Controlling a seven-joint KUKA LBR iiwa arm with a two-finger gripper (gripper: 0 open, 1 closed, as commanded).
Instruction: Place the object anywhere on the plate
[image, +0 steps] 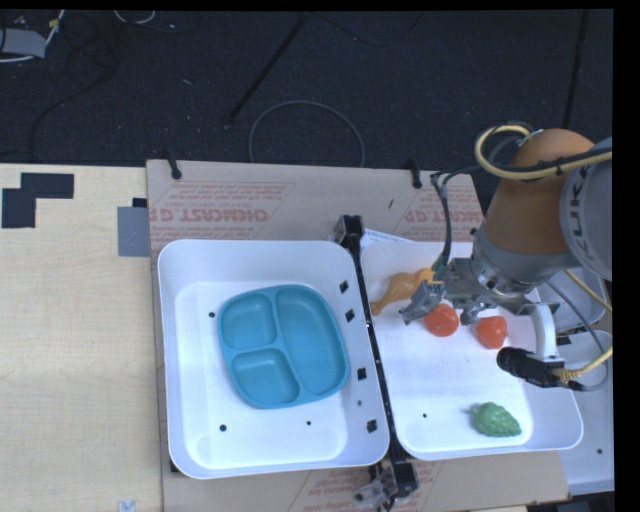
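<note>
A blue divided plate lies in the left white bin. The right bin holds an orange-yellow object near its far left corner, two red round objects in the middle, and a green lumpy object near the front right. My gripper hangs low over the right bin, just above the left red object and right beside the orange-yellow one. The wrist hides what sits directly under it.
A black divider runs between the two bins. A black cylindrical part of the arm juts over the right bin's right side. Cables loop around the orange-banded wrist. Cardboard lies beneath both bins.
</note>
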